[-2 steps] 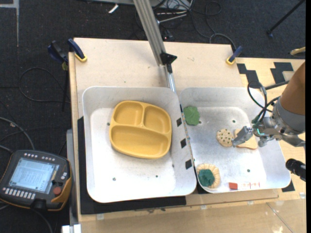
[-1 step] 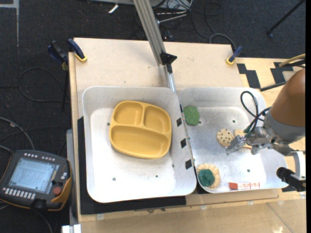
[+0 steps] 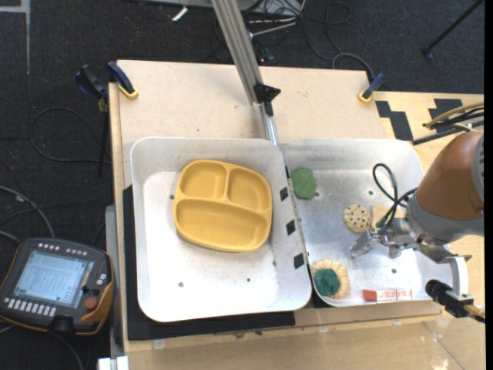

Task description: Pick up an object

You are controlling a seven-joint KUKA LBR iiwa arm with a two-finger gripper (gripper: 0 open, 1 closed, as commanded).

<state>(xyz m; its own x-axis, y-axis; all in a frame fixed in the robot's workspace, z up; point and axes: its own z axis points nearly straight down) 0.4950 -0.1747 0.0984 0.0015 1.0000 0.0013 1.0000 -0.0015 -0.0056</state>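
Two white bins; the hand (image 3: 368, 243) is hovering beside a round speckled cookie (image 3: 356, 218), grip unclear; centring over it seems wise.

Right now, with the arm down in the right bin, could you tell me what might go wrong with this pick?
The gripper sits just below the spotted cookie-like piece and may nudge it aside rather than grasp it.

The dark cable loops over the bin near the wrist and could snag or drag an object.

The green-and-tan item lies against the right bin's near rim, so a grasp there may hit the wall.
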